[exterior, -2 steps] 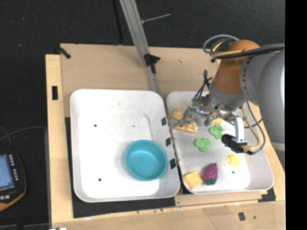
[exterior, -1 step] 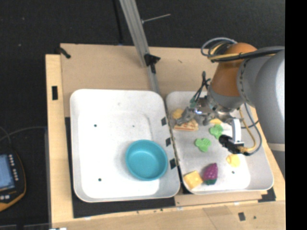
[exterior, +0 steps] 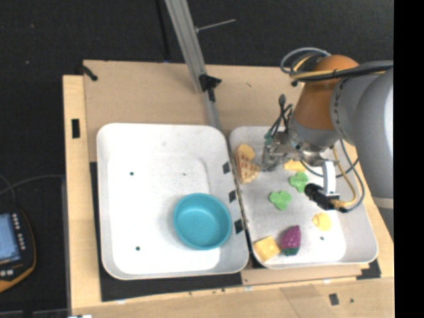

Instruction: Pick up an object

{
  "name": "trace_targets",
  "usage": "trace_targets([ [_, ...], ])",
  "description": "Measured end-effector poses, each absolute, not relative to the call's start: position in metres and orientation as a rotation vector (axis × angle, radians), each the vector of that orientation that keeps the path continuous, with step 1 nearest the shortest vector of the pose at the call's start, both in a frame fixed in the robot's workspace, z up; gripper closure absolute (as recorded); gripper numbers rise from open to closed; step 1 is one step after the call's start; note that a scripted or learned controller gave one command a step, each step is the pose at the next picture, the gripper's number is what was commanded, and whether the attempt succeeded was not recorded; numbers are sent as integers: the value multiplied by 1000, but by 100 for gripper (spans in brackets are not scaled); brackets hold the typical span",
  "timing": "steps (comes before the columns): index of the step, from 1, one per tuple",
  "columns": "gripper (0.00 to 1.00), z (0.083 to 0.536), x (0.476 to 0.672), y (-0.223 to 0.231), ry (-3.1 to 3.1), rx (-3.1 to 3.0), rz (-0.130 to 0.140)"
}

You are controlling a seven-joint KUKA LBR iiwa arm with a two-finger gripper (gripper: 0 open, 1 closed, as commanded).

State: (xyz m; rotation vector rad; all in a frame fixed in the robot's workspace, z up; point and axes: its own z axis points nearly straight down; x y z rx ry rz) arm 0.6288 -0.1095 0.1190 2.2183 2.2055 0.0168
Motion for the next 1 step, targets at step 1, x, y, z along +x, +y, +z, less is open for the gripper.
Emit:
trace_targets([
  [1,100,171,630,-100,2222,2214,7],
])
